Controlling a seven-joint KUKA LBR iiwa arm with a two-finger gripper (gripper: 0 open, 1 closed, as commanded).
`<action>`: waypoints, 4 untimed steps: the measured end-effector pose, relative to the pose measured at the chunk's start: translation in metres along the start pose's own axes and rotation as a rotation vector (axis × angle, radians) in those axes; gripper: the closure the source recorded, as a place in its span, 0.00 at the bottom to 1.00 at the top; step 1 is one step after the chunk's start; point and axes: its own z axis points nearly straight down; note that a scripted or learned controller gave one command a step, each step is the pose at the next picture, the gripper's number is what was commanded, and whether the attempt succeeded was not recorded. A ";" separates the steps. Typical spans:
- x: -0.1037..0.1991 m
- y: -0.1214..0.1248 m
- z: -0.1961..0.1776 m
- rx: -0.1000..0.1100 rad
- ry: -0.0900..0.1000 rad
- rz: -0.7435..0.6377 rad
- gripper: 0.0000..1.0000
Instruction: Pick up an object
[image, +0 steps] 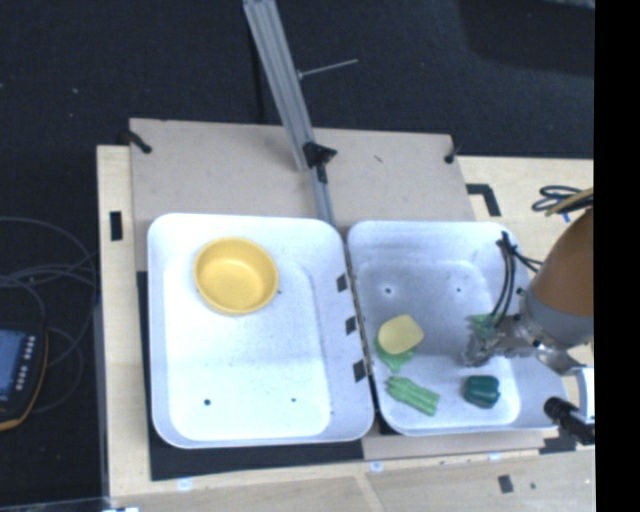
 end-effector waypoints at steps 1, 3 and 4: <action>-0.001 0.003 -0.042 0.000 -0.001 -0.001 1.00; 0.000 0.009 -0.111 0.001 0.000 -0.002 1.00; 0.047 0.024 -0.123 0.002 0.001 -0.005 1.00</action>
